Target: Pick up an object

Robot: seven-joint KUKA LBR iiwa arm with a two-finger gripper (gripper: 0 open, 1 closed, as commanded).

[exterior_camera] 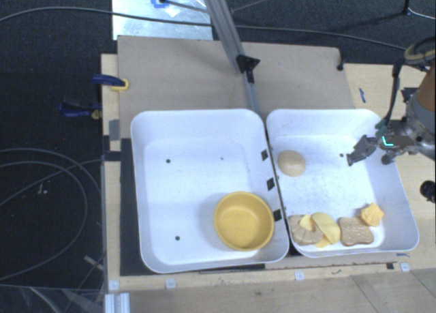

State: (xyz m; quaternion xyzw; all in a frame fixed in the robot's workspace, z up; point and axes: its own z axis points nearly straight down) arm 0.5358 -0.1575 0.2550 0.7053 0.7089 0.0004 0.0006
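Observation:
My gripper (369,158) hangs over the right side of the right bin (320,122), open, with nothing between its dark fingers. A round beige bun (292,163) lies at that bin's left side, well to the left of the gripper. Along the bin's front edge lie a brown bread slice (355,231), a yellow chunk (372,214), a pale yellow piece (327,227) and another bread slice (304,232) partly under it. A yellow bowl (243,219) stands upright in the front right corner of the left bin (191,127).
A slanted grey pole (228,28) runs from the top down to the seam between the bins. Blue and yellow clamps (109,83) grip the bench's left edge. Cables lie on the dark floor at left.

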